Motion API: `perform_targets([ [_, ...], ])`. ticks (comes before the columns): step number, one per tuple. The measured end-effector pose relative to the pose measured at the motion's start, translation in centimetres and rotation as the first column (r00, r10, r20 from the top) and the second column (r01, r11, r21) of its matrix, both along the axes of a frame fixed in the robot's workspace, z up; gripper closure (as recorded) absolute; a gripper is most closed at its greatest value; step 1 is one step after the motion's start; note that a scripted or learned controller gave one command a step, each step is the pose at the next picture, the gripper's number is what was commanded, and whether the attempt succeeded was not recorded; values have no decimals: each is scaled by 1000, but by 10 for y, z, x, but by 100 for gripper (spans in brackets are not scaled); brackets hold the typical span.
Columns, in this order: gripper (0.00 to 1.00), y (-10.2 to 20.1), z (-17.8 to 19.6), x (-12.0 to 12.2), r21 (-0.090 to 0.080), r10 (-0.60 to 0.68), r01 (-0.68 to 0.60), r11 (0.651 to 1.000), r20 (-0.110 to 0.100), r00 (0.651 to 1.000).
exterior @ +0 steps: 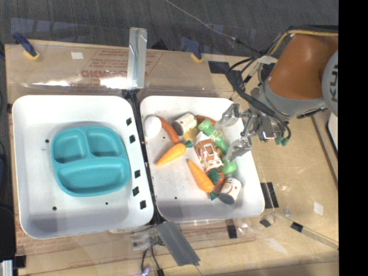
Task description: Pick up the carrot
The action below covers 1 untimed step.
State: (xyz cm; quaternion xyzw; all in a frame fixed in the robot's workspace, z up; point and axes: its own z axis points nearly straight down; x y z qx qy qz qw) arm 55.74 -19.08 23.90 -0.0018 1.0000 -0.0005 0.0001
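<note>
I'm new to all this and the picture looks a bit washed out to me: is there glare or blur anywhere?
Camera view: light glares off the clear plastic sheet behind the bins; the shallow white left bin shades to grey along its near edge; the metal end effector looks soft and slightly blurred; the orange plastic carrots are fairly sharp.

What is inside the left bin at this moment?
The left bin holds a teal divided plate with three compartments, all bare. Whatever lies beneath the plate is covered. The carrots sit in the right bin.
</note>
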Motion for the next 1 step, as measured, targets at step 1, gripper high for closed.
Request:
perform_targets([
  [1, 0, 44, -107, -47, 3, -134, 134, 991, -7, 991],
])
